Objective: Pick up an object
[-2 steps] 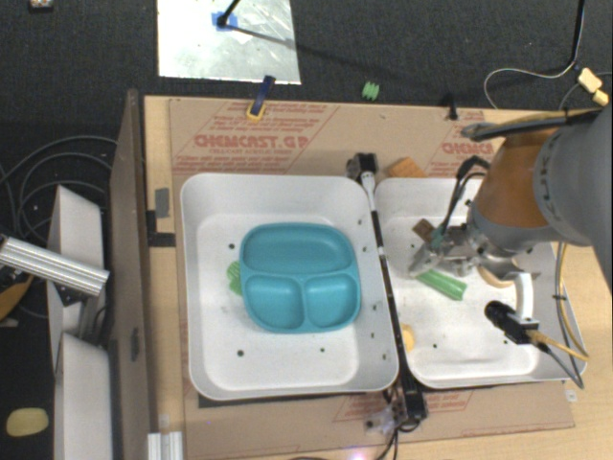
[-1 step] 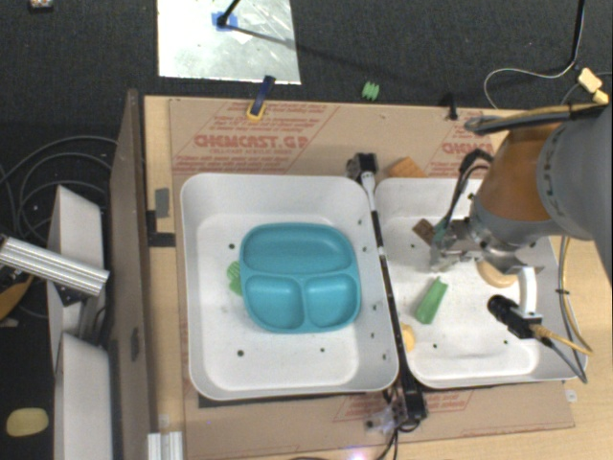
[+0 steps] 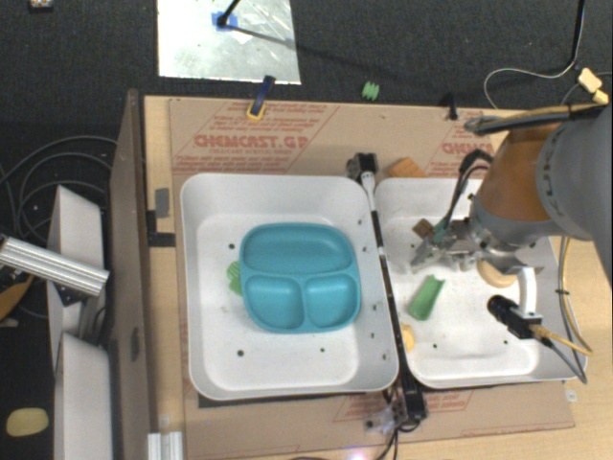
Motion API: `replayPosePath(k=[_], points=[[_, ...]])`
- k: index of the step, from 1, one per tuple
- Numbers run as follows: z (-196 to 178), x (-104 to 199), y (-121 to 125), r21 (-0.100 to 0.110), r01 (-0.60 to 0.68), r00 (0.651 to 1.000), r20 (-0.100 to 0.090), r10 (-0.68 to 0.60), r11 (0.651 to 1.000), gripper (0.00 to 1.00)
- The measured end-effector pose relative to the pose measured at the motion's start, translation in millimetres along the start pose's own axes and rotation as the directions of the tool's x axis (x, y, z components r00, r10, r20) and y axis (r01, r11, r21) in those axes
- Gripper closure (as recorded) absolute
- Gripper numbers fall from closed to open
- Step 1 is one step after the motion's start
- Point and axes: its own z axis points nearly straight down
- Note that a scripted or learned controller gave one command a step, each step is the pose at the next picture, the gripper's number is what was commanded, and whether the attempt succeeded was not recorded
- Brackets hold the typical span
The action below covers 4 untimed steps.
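Though smooth plastic, green block oblong.

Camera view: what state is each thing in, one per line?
Gripper: low in the right bin, nothing visibly between its fingers.
Green block: lying tilted on the right bin's floor, free of the gripper.
Blue divided tray: flat, right side up, in the left bin.

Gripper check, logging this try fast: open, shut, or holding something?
Gripper: cannot be told; it sits in the right bin just above the green block, nothing visibly held.
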Motion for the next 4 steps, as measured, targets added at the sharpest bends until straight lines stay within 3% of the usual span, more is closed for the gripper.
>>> replayPosePath(k=[1,2,3,4], points=[[11,-17,35,-0.001,0.002,1.0,0.001,-0.002,1.0,0.0],[11,3,-24,0.008,-0.002,1.0,-0.002,0.002,1.0,0.0],[0,2,-20,0.0,0.0,1.0,0.0,0.0,1.0,1.0],[-86,-17,3,-0.007,0.002,1.0,0.003,-0.002,1.0,1.0]])
